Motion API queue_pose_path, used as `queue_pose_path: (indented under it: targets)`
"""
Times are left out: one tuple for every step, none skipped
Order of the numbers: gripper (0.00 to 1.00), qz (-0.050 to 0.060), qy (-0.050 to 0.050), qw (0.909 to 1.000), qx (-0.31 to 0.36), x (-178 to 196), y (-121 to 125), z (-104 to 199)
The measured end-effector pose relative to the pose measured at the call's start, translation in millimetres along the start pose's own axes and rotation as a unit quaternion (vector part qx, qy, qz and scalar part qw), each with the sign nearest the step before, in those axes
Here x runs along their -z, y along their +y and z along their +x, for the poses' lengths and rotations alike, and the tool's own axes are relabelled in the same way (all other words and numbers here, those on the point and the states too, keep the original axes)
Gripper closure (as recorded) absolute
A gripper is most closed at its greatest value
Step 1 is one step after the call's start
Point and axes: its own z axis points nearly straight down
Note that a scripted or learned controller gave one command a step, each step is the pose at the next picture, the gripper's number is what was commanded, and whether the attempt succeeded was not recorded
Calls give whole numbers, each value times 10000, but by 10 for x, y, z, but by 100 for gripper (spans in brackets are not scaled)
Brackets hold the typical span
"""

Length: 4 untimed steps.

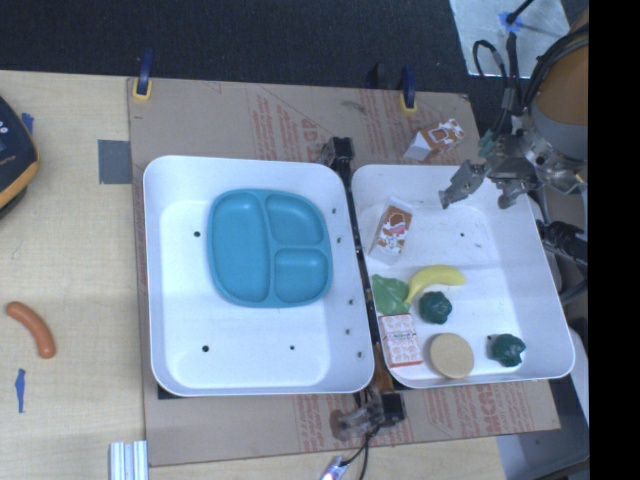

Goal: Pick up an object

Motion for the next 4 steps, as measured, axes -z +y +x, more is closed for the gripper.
queue_pose_path:
  targets:
    - [0, -7, -9, 10000, 0, -1510, -573, 108]
    - [0, -7, -2, 10000, 0, -1555, 101, 286]
    - [100, 3, -10, 10000, 11, -1454, 98, 271]
    - [100, 1, -1, 10000, 8, -556, -493, 871]
